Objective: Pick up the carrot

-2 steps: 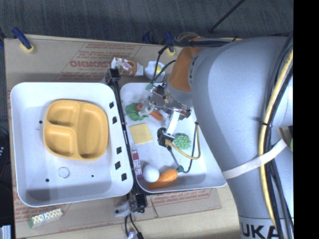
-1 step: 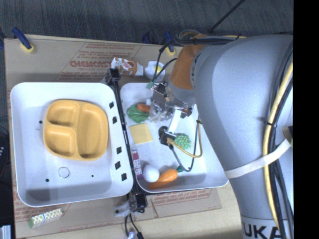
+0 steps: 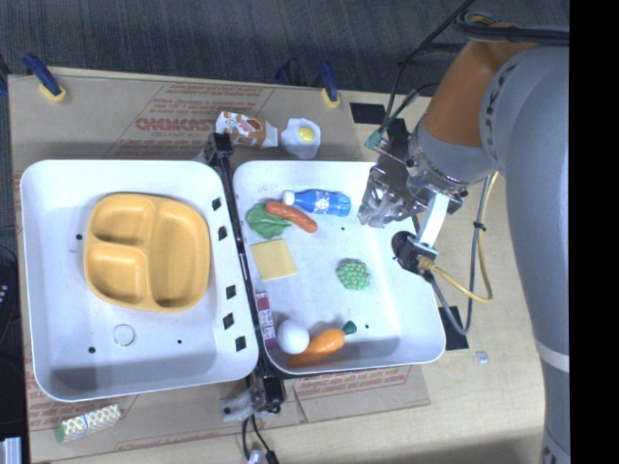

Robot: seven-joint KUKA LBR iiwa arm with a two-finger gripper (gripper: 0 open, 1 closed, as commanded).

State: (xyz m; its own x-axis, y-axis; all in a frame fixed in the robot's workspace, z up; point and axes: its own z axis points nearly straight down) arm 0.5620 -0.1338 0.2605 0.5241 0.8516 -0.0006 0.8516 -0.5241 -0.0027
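The carrot is orange with a small green top and lies along the near wall of the right bin. A white egg touches its left end. My gripper hangs over the bin's far right part, just right of a blue bottle. It is well away from the carrot, which sits toward the near edge and to the gripper's left. Nothing shows in the gripper.
The right bin also holds a red-orange sausage, a green leaf, a yellow cheese slice and a green pea cluster. A yellow divided plate lies in the left bin. A small carton and a fried-egg toy sit behind the bins.
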